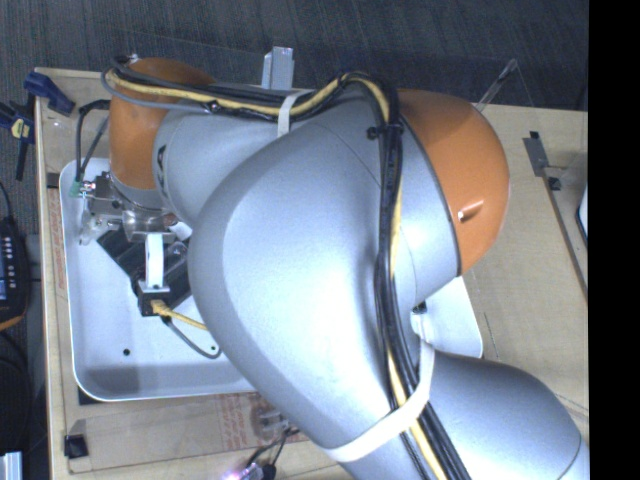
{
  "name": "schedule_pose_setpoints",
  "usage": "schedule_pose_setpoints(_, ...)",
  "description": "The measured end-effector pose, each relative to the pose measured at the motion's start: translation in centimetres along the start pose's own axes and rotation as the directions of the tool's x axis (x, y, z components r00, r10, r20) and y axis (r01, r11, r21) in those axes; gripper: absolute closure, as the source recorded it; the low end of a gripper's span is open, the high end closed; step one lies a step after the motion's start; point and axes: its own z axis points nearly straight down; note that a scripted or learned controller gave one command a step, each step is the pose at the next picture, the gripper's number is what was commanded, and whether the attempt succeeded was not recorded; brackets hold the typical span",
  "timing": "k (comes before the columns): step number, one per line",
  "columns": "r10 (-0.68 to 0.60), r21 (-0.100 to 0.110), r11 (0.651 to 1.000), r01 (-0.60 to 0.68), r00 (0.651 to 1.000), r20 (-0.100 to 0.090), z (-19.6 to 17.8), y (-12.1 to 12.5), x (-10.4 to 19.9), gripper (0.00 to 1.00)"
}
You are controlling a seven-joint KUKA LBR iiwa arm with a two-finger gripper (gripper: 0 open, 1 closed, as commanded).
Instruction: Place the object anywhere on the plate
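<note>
grey arm [330,268] | gripper [100,211] low over white bin [110,373] | near its corner

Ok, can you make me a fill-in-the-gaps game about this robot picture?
1. The shallow bin under the arm's wrist is ___ in colour.
2. The big arm is grey, and the band above its wrist is ___.
3. The clamp at the far left corner of the bench is ___.
Missing words: white; orange; blue.
</note>
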Motion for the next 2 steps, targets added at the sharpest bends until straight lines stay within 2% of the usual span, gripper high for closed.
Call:
schedule_pose_setpoints(1, -0.006, 0.006, 1.000, 0.006, 1.000, 0.000, -1.2, -0.1, 0.1, 1.00)
schedule_pose_setpoints(2, 0.357, 0.001, 0.934, -0.357, 0.934, 0.000, 0.0, -2.8, 1.3, 1.00)
